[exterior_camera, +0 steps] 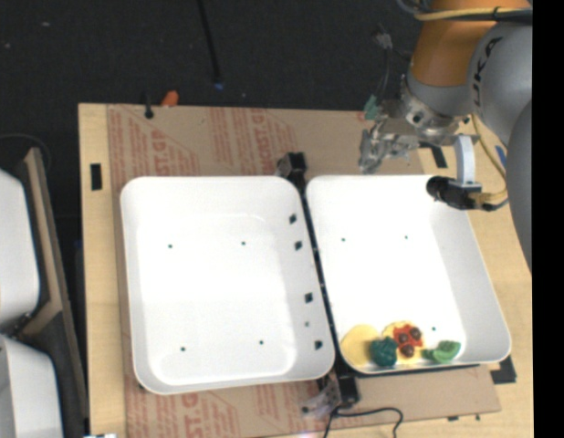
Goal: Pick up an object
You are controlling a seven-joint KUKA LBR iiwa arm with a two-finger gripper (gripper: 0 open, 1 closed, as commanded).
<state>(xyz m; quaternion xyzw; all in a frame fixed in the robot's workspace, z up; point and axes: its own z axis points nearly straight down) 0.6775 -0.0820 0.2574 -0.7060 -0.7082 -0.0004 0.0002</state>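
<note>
Yellow, teal, red and green make up the small cluster we see in the right bin [464, 272], pressed into its near corner against the front wall. A pale yellow round piece [357, 343] lies at the left of the group, a teal lump [383, 353] sits against it, a red piece with dark spots [407, 336] rests just behind, and a green piece [443, 349] lies at the right end. Together they form a short row running along the bin's near wall. The left bin [136, 245] lies alongside, parted from the right one by a dark divider.

The gripper [378, 149] hangs at the far edge of the right bin, just outside its back rim, below the orange band of the arm [460, 26]. We judge that nothing is in it; no object sits near its tip. Whether its jaws are spread or pressed together we cannot tell: the tip is small, grey and blurred against the cardboard.

The relation that matters is plain. The objects lie well apart from the gripper, at the opposite end of the same bin, toward the camera and slightly to the view's right. Any pick, in our judgement, calls for a long travel across the bin's length before a descent.

The pieces touch or overlap, so their outlines are hard to separate, and the bin's front lip may hide their lower edges. Crowding against the wall could hinder a clean grip.
</note>
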